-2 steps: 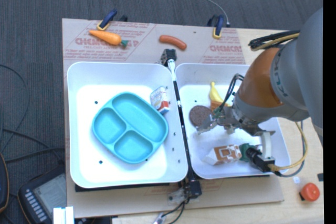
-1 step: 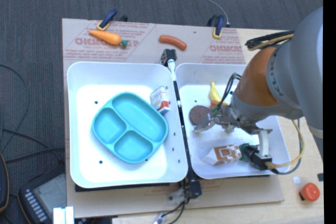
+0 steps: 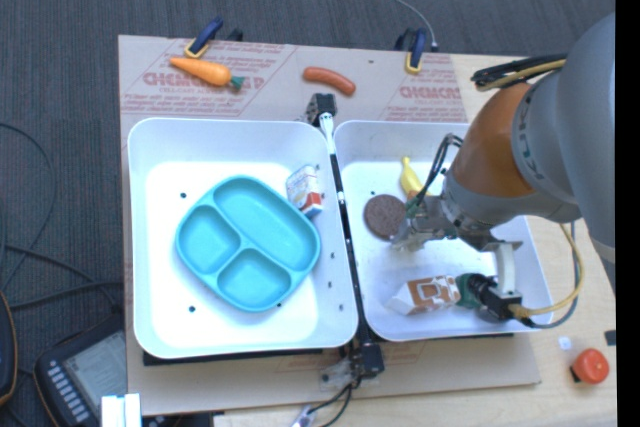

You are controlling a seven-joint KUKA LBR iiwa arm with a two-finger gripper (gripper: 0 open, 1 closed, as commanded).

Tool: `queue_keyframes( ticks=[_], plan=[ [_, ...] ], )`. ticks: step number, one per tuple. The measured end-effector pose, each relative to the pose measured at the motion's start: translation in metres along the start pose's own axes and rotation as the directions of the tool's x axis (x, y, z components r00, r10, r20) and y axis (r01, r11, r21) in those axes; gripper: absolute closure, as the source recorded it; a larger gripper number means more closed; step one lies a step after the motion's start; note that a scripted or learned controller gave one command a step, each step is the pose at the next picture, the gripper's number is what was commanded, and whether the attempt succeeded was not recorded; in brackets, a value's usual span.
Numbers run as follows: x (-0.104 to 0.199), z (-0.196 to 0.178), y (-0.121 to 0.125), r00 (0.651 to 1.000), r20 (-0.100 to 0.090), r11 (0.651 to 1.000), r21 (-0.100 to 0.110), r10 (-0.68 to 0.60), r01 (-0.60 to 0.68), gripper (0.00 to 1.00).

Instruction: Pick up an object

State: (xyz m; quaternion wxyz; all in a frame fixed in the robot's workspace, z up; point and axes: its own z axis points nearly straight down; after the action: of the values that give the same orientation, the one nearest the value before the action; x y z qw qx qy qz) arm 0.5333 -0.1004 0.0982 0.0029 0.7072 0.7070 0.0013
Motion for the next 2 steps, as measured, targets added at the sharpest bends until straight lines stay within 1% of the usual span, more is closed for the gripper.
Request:
queue_keyframes(
  ticks=[1, 2],
  plan=[
    [0.000, 0.000, 0.000, 1.000, 0.000, 1.000, 0.000, 0.000, 0.000, 0.00],
    [0.002, 0.010, -0.040, 1.000, 0.002, 1.000, -0.008, 0.001, -0.001, 0.00]
  ],
)
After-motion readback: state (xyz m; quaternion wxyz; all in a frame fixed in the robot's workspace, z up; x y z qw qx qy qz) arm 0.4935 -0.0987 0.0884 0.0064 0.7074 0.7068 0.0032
